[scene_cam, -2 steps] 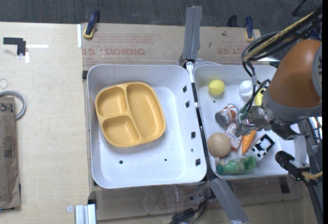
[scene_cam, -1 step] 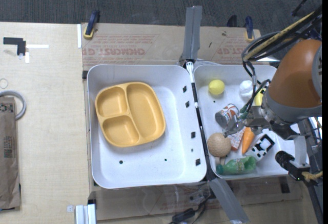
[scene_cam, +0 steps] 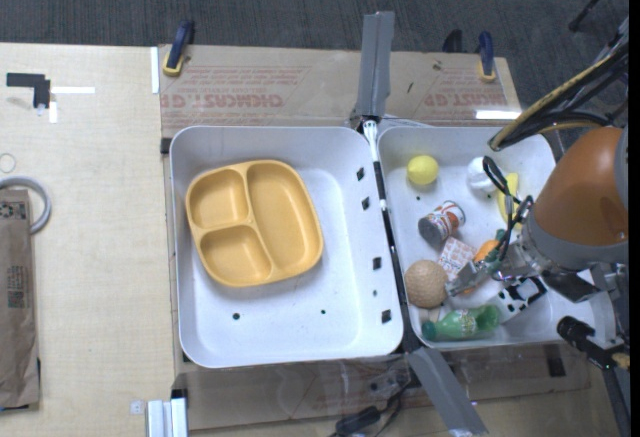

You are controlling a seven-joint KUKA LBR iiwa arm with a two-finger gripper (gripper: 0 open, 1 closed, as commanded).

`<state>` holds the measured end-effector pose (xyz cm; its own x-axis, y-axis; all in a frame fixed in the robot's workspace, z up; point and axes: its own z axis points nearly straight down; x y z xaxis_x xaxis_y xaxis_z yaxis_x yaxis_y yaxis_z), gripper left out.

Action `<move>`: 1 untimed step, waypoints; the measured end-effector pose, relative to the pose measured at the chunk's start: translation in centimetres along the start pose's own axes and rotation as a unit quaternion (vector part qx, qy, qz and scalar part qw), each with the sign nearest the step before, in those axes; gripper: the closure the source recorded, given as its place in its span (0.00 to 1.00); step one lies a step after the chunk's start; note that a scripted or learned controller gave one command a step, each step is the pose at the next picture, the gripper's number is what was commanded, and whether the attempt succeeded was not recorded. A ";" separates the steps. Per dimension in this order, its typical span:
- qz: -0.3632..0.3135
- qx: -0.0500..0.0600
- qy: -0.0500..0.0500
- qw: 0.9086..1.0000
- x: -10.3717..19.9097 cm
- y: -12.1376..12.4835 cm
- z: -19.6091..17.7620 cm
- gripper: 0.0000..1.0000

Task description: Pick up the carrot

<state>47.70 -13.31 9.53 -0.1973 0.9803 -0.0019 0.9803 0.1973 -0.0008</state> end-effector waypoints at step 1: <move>-0.108 -0.001 0.000 0.994 -6.5 4.5 -2.3 0.00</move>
<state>53.39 -18.81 11.80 -0.4040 0.9148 -0.0027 0.9148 0.4040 0.0012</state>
